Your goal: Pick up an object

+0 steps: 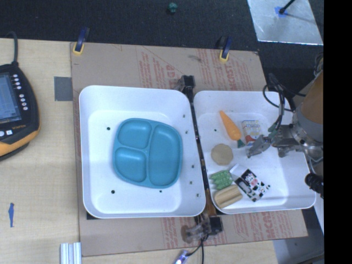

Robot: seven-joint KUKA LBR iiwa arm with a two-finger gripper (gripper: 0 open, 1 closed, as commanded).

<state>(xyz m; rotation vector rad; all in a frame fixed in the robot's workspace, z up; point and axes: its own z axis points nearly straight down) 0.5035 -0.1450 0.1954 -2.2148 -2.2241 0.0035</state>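
Cardboard sheet (pixel 165 59) under two white bins (pixel 93 147) covers the wooden bench (pixel 33 191).

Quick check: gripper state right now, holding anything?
Gripper: over the right bin, near the small packet; open or closed cannot be told, and nothing is seen between its fingers.

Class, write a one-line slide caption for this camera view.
Gripper hovers over the right bin near a carrot; a blue divided plate fills the left bin.
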